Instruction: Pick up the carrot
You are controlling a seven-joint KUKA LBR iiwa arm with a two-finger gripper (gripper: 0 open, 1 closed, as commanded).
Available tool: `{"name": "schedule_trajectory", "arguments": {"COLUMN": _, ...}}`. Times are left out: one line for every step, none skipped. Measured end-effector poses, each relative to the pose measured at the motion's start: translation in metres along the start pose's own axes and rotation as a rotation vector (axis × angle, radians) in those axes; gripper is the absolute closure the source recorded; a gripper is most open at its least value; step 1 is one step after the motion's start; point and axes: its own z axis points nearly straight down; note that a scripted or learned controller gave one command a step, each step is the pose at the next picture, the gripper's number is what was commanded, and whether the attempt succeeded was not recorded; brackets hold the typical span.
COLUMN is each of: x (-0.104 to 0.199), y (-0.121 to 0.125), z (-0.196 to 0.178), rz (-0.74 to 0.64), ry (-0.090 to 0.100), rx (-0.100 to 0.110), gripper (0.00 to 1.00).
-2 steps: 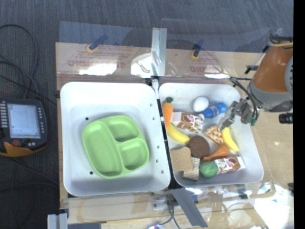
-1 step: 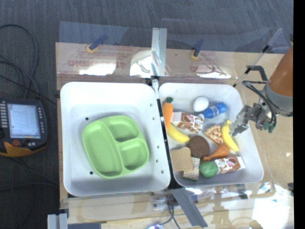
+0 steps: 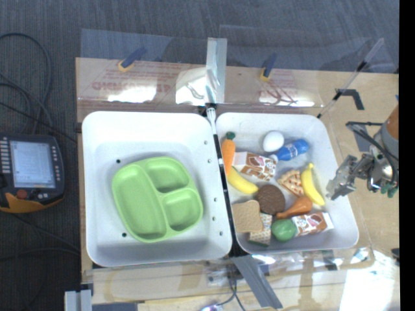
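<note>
The carrot (image 3: 228, 153), orange with a green top, lies along the left wall of the right bin (image 3: 337, 149), its top pointing to the far side. A yellow banana (image 3: 240, 182) touches its near end. My gripper (image 3: 341, 179) hangs over the right rim of that bin, well to the right of the carrot and apart from it, with nothing seen in its grip. It is nearest a second banana (image 3: 312, 185).
The right bin also holds a white egg (image 3: 273, 140), a blue bottle (image 3: 295, 149), printed packets (image 3: 259, 166), a brown cookie (image 3: 271, 198), toast (image 3: 246, 216), a green apple (image 3: 283, 230) and an orange wedge (image 3: 297, 207). A green divided plate (image 3: 157, 198) sits in the left bin (image 3: 97, 141).
</note>
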Motion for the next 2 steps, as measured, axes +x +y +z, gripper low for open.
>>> {"name": "schedule_trajectory", "arguments": {"x": 0.01, "y": -0.004, "z": -0.116, "rz": 0.237, "ry": -0.005, "rx": -0.001, "gripper": 1.0}}
{"name": "schedule_trajectory", "arguments": {"x": 0.01, "y": -0.004, "z": -0.25, "rz": 0.299, "ry": -0.01, "rx": -0.003, "gripper": 1.0}}
